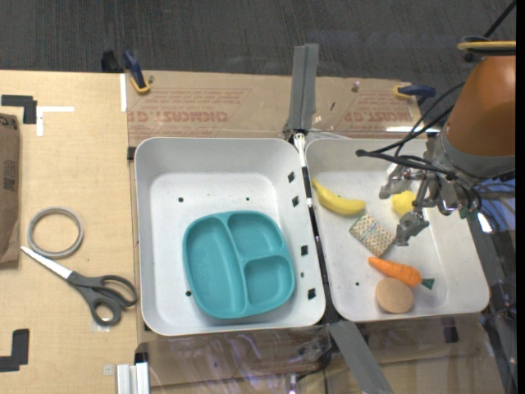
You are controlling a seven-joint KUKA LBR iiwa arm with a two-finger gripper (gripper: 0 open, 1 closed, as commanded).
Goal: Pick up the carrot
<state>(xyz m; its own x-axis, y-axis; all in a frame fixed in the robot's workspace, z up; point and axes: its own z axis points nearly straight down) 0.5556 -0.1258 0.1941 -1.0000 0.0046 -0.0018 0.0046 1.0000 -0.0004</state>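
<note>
The carrot (394,270) is orange with a small green top at its right end. It lies in the right bin (467,298) near the front, slanting down to the right. My gripper (410,220) hangs over the same bin, a short way behind the carrot and apart from it. Nothing shows in its grasp. The arm's orange band (488,105) sits above it at the right edge.
In the right bin a banana (336,200) lies at the back left, a patterned packet (372,234) in the middle, a small yellow item (401,203) beside the gripper, and a tan round object (394,295) just in front of the carrot. The left bin (164,179) holds a teal divided tray (238,263). Scissors (86,286) and a tape roll (55,231) lie on the bench at left.
</note>
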